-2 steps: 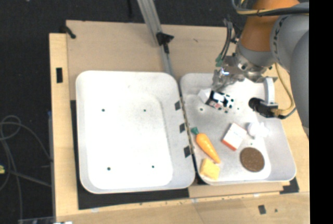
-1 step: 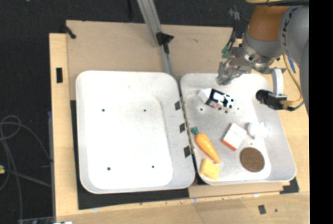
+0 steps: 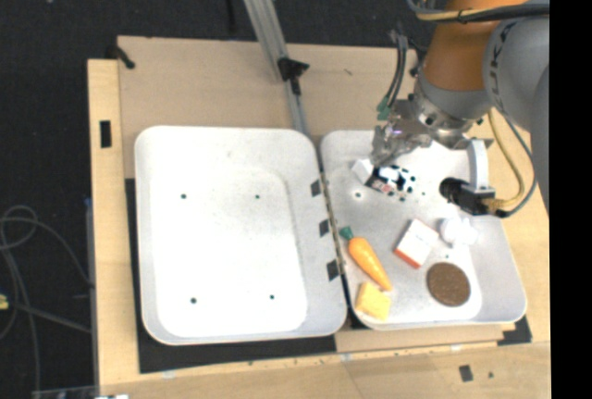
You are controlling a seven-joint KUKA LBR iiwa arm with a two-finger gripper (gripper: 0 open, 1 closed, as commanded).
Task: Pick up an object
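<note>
— White plastic, both bins: the left bin [image 3: 222, 230] and the right bin [image 3: 481, 300] sit side by side on the wooden bench [image 3: 185, 82].

— Where is the arm?

— The grey arm [image 3: 504, 45] with its orange band reaches in from the right, and the claw [image 3: 393, 143] hangs over the back left part of the right bin. Directly below it lies a small black-and-white object [image 3: 390, 179], with a scrap of white just to its left.

— Has the claw got hold of it?

— I cannot tell. The claw is a dark, blurred cluster from this angle, and whether it is spread or closed does not read. The black-and-white piece looks to be lying on the bin floor, close under the tips, but contact is unclear.

— What else is in that bin?

— An orange carrot [image 3: 368, 262] lies slantwise near the left wall, its green stub end pointing up and left. A yellow block [image 3: 373, 302] touches its lower end at the front corner. A white box with a red side [image 3: 415, 243] sits near the middle, a brown round disc [image 3: 449, 284] in front of it, and a small white rounded piece [image 3: 455, 229] just right of the box.

— And behind the bins?

— A metal rail [image 3: 264, 13] runs slantwise from the top of the view down to the gap between the bins.
</note>
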